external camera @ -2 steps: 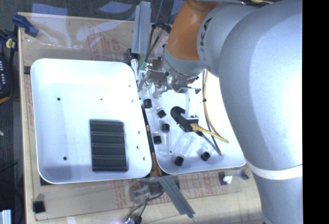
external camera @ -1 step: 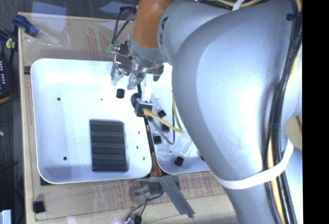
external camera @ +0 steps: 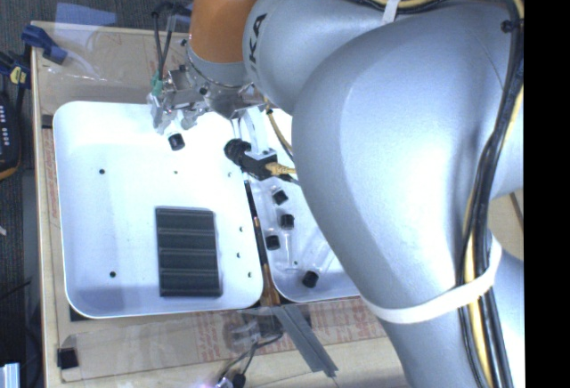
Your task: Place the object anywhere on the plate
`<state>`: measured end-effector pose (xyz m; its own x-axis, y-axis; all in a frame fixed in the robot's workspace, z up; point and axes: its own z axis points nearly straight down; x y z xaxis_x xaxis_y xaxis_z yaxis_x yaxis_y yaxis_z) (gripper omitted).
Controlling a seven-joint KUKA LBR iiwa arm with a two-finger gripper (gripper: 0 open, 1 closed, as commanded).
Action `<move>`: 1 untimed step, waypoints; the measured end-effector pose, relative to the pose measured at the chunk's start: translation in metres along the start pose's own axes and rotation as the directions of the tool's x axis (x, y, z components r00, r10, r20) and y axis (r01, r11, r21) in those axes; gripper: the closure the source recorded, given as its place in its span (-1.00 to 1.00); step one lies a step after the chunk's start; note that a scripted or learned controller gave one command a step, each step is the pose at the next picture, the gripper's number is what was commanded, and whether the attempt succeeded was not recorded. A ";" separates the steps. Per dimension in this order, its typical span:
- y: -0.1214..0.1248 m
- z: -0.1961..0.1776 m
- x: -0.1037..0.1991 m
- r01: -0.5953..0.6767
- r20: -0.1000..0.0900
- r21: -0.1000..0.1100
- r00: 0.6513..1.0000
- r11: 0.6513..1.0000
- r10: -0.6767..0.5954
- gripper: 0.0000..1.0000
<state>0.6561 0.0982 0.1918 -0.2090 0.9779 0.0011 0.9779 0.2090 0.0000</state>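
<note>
A large grey robot arm (external camera: 392,155) reaches in from the right and covers much of the scene, with an orange band (external camera: 218,8) just above its wrist. At the end of the wrist, the gripper (external camera: 174,115) hangs over the far edge of the left bin (external camera: 89,199). Whether it is open or closed cannot be told from this angle, and nothing can be seen held in it.

The plate (external camera: 188,251) is a dark, ribbed rectangle lying flat on the left bin's floor, toward its near edge. It sits well apart from the gripper, nearer the camera and slightly to the right. Nothing rests on it. The object to be placed cannot be identified with certainty.

The left bin is shallow, white and smooth, with rounded corners and a few small dark dots on its floor. To its right, touching along the shared edge, is the right bin (external camera: 303,288), mostly hidden beneath the arm. Several small black pieces (external camera: 285,221) lie scattered in its visible strip. A black fitting (external camera: 242,155) juts out near the divider between the bins. Yellow and black cables (external camera: 485,199) run along the arm's body. The bins rest on a pale wooden bench (external camera: 178,346).
</note>
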 end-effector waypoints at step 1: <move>-0.024 -0.061 0.038 0.486 0.002 -0.001 0.874 0.874 -0.486 1.00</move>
<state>0.6244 0.1307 0.2531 -0.6581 0.7530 -0.0012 0.7530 0.6581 0.0015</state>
